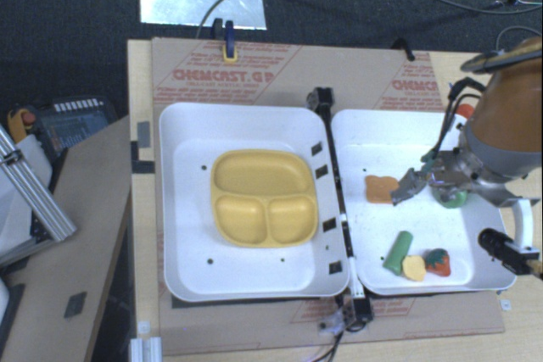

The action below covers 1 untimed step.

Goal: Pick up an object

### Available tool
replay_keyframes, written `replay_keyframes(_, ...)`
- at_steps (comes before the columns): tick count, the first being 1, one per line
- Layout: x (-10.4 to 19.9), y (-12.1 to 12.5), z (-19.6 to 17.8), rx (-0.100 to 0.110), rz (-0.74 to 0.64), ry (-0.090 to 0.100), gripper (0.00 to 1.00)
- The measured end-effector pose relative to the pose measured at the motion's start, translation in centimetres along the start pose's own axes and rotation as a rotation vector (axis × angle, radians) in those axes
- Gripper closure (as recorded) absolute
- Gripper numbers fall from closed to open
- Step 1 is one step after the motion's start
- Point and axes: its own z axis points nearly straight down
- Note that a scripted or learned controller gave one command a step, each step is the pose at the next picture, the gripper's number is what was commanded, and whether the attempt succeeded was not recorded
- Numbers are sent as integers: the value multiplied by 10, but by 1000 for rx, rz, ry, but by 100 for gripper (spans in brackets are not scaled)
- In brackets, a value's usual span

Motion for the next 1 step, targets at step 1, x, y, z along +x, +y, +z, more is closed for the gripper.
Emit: replay_keyframes(1,0,2,-6,-12,-2,-1,0)
